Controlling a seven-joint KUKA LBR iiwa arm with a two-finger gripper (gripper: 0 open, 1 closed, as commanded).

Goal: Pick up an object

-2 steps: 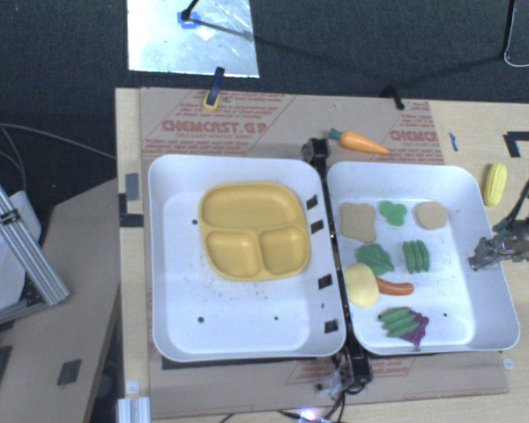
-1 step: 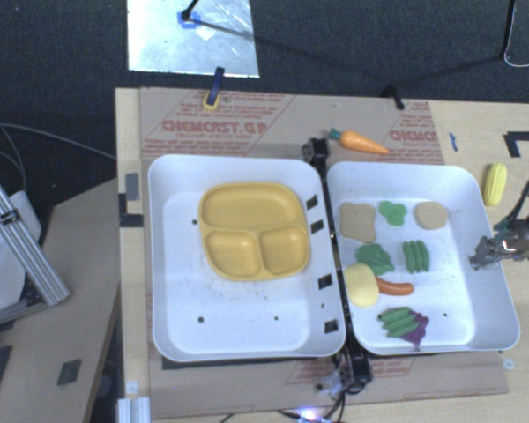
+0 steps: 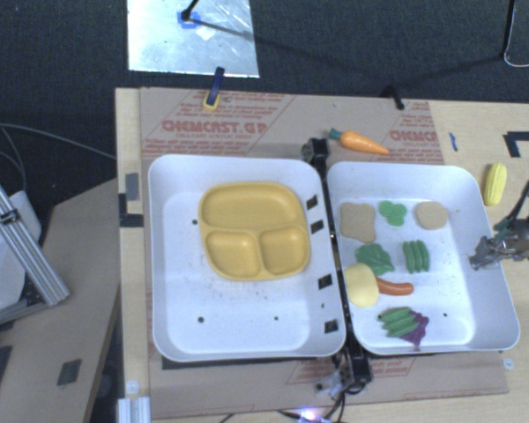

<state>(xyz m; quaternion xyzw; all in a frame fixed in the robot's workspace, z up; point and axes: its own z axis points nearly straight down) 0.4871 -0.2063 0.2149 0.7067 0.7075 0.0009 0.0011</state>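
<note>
Scene: I work a counter bearing two white bins side by side. The left bin carries a yellow tray; the right bin carries toy food.

Targets: bread, broccoli, cookie, lettuce, beans, apple, sausage and a green-and-purple bunch all lie loose on the right bin's floor. A carrot and corn lie on the counter outside the bins.

Claw: mine sits at the right bin's right rim, above or against the wall. It is small and blurred here, so I cannot tell how far open it is, and I see nothing in it.

Arm pose: little of the arm is in view; my wrist enters from the right edge, with the claw pointing left toward the bin floor.

Step in hand, as I judge it: approach, with no object yet chosen or touched.

Doing it well: the beans and cookie are the nearest pieces, each with bare floor around it, so I would favour one of those. The apple, sausage and lettuce lie close together, risking a nudge. I should clear the rim, come down straight over the piece, and close across its narrow side.

Risk: flat pieces such as the bread and cookie may slip under the fingers.
</note>
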